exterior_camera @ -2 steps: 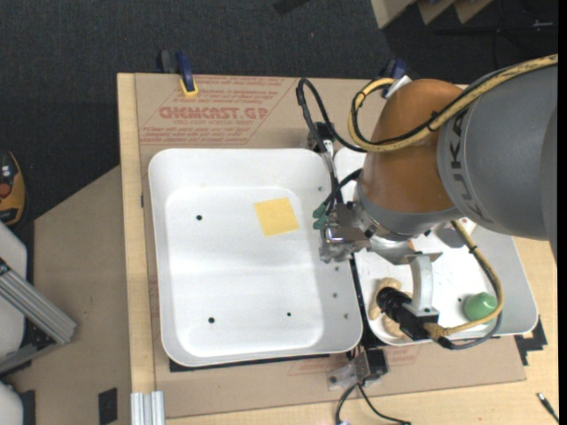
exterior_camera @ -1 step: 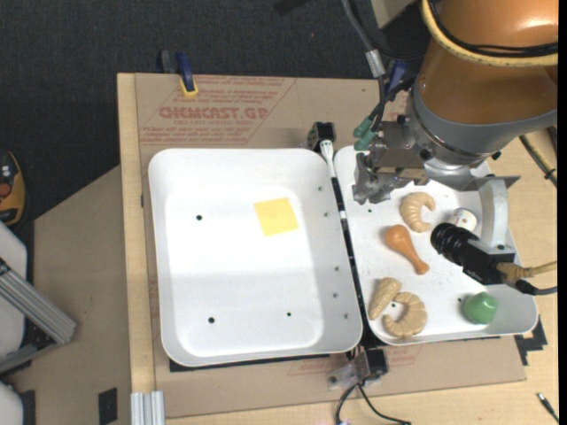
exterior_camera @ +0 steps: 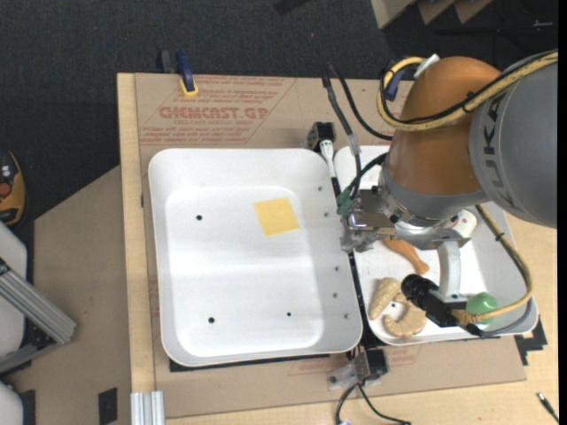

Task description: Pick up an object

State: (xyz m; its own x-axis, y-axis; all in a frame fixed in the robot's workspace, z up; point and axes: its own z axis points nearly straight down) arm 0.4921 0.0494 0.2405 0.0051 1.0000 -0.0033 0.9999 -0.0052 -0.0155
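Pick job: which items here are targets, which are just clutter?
Job:
- yellow square, left bin
- tan pieces, right bin
- orange piece, right bin, beside the arm

Lying about:
- blue clamp
- cardboard sheet
- metal rail

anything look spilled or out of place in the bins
Nothing stands out. A yellow square lies flat in the left bin; tan pieces, an orange piece and a green thing sit inside the right bin, partly under the arm.
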